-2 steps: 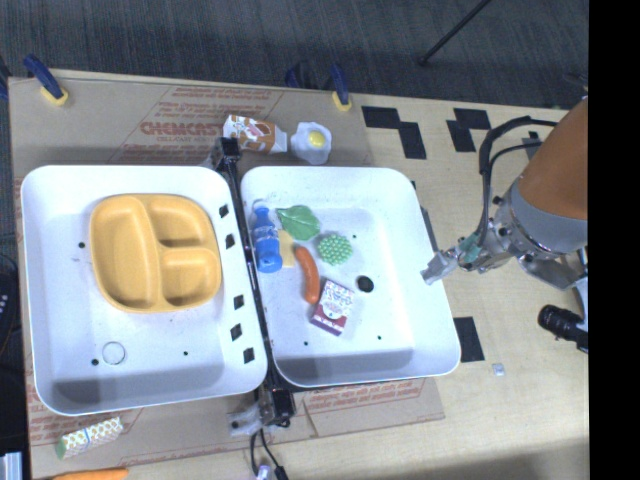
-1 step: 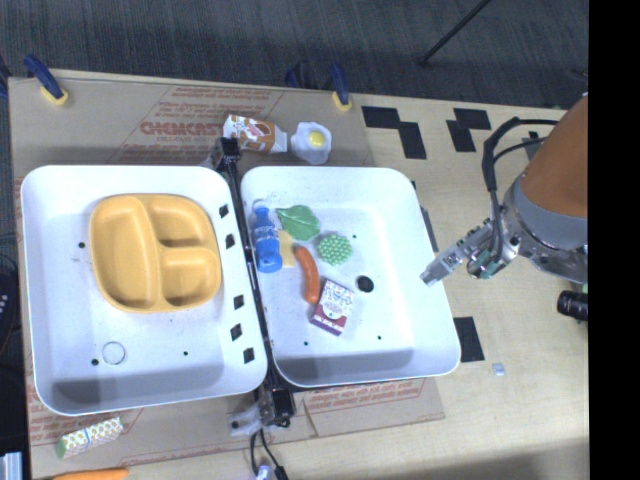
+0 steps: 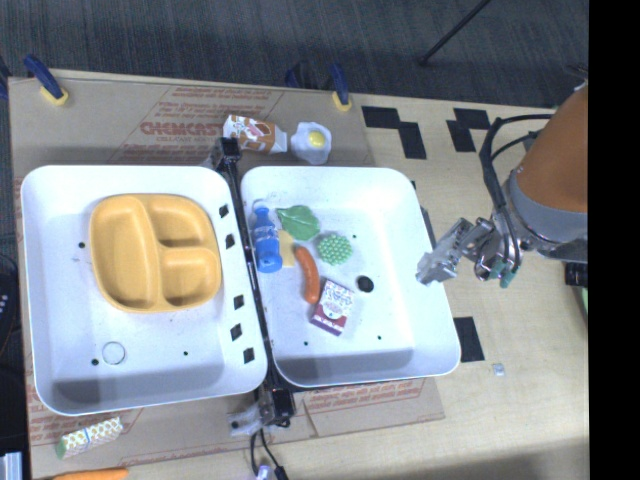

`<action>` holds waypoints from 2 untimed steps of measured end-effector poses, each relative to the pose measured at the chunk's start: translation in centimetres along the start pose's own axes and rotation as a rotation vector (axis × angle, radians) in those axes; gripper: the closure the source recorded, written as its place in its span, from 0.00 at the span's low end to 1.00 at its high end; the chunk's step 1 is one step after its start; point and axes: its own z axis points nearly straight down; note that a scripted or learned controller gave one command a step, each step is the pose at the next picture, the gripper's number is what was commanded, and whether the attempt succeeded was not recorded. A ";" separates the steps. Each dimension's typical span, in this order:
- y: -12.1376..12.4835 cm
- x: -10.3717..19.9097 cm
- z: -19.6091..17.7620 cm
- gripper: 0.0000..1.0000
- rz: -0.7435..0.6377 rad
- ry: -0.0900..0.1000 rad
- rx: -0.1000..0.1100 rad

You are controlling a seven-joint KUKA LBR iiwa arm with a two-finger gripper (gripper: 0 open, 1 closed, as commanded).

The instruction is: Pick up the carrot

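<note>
The carrot (image 3: 308, 273) is a small orange stick lying in the right bin (image 3: 400, 338), near its middle-left, between a blue bottle (image 3: 265, 241) and a green round piece (image 3: 335, 248). My gripper (image 3: 447, 256) hangs outside the right bin, just past its right rim, well to the right of the carrot. Nothing shows between its fingers.
In the right bin also lie a green leaf (image 3: 297, 220), a small red-and-white packet (image 3: 332, 308) and a dark spot (image 3: 365, 285). The left bin (image 3: 60, 368) holds a yellow divided tray (image 3: 155, 250). Behind the bins sit a brown packet (image 3: 250, 133) and a yellow-white item (image 3: 312, 142).
</note>
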 end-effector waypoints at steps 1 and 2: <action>-0.6 0.7 -1.1 1.00 -0.300 -0.002 0.000; 0.3 -0.4 -1.3 1.00 -0.670 0.001 -0.001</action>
